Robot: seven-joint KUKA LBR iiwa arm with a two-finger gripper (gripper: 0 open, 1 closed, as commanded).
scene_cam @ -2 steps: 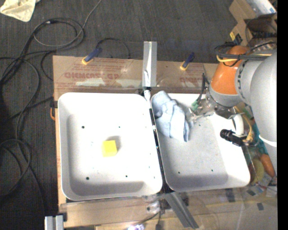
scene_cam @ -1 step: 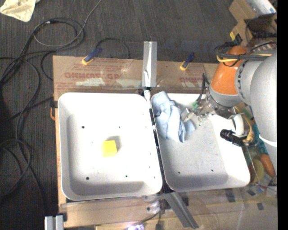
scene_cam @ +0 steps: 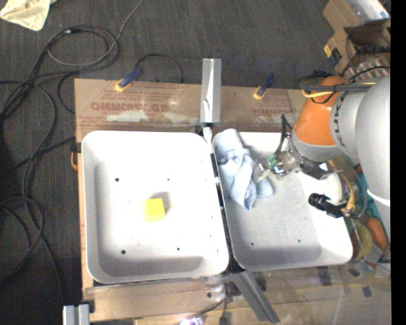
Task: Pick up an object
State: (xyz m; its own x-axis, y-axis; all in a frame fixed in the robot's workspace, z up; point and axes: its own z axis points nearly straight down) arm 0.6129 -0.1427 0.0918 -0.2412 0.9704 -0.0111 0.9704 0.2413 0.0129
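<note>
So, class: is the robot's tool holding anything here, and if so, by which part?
It cannot be told. The tool sits at the right edge of the light blue cloth in the right bin; no grip is visible.

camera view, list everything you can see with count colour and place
block: 1, yellow, middle of the left bin
cloth: 1, pale blue, crumpled at the upper left of the right bin
bins: 2, white, side by side on the bench
clamps: 2, blue and yellow, along the bench's far edge
cables: several, black, on the dark floor to the left
rag: 1, cream, floor at top left
arm: 1, grey with orange band, reaching in from the right
gripper: 1, at the cloth's right edge
</note>
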